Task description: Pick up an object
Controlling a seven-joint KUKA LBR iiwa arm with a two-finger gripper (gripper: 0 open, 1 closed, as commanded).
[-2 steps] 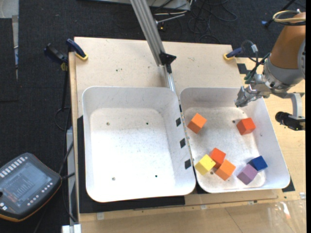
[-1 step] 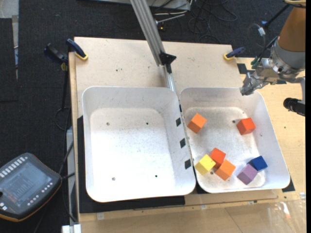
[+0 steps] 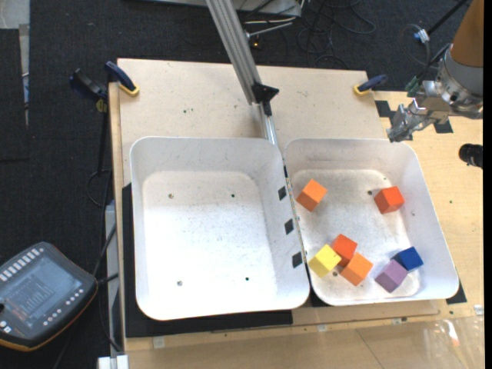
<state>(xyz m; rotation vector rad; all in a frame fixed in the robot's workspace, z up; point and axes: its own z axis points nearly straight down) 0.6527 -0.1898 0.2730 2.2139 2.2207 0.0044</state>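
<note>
Six blocks wait, none picked

Six blocks lie in the right bin (image 3: 430, 206); the nearest, a red block (image 3: 389, 199), sits well below the gripper (image 3: 401, 125), which hovers over the bin's far corner. Its grasp state: cannot tell. Everything remains undone.

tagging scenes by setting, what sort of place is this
Most likely a robotics lab or test cell, not a home or shop. A board clamped to the bench carries two white bins with coloured blocks in the right one, a teach pendant lies on the floor, and loose cables trail behind.
</note>
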